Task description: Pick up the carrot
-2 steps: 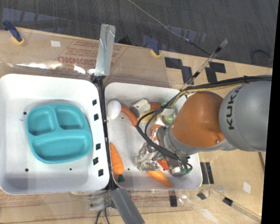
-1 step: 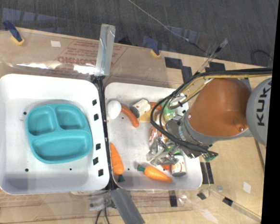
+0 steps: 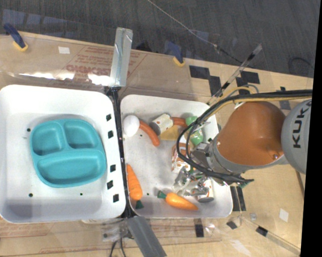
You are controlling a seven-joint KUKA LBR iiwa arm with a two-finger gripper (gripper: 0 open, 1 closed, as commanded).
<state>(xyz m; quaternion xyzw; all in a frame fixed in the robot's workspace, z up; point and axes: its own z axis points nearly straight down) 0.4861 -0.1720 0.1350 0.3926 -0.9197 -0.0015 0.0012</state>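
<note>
Two carrots lie in the right bin [image 3: 163,167]. One carrot [image 3: 180,202], orange with a dark green stub at its left end, rests flat along the bin's near wall. The other carrot [image 3: 134,183] lies against the left wall, pointing toward the near corner. My gripper [image 3: 193,184] hangs low over the bin's near right part, just above and slightly behind the first carrot. The orange wrist band and cables hide what lies behind the gripper. Nothing shows as lifted off the bin floor.
The left bin [image 3: 12,113] holds a teal divided plate [image 3: 67,151]. At the back of the right bin lie a white egg [image 3: 131,125], a reddish sausage [image 3: 149,133], a white and brown block [image 3: 161,121] and a green item [image 3: 190,121].
</note>
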